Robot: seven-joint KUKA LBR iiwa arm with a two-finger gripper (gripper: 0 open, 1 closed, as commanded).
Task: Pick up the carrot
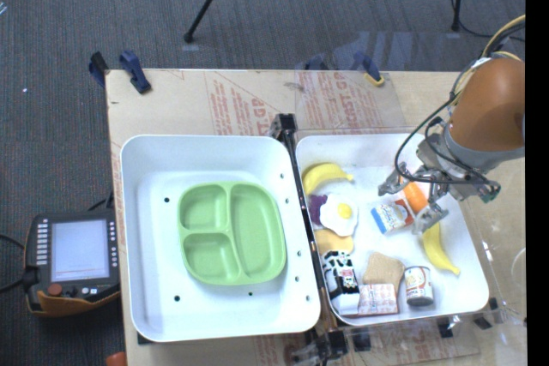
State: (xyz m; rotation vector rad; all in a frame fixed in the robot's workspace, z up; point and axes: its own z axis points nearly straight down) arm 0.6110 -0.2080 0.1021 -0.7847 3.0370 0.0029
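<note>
i have the gripper (418,200) down inside the right bin (477,270), near its right wall and toward the far half. its two fingers are spread, one on each side of an orange object i take to be the carrot (415,196), which lies between them close to the bin floor. the fingers straddle it but i can't say they have closed on it, so i read them as released, set up for a pinch rather than gripping.

the carrot sits in a crowded spot, which i think explains the steep, top-down approach: a small blue and white carton (390,216) touches or nearly touches it on the side toward the left bin, and a banana (438,247) lies just beside it toward the near edge. a second banana (323,176), a fried egg (340,216) and a slice of toast (383,268) lie further toward the bin's left wall, out of the way.

the left bin (146,184) carries a green divided tray (232,233) in its middle, well apart from the work.

my judgement: closing now risks catching the carton's corner along with the carrot.
</note>
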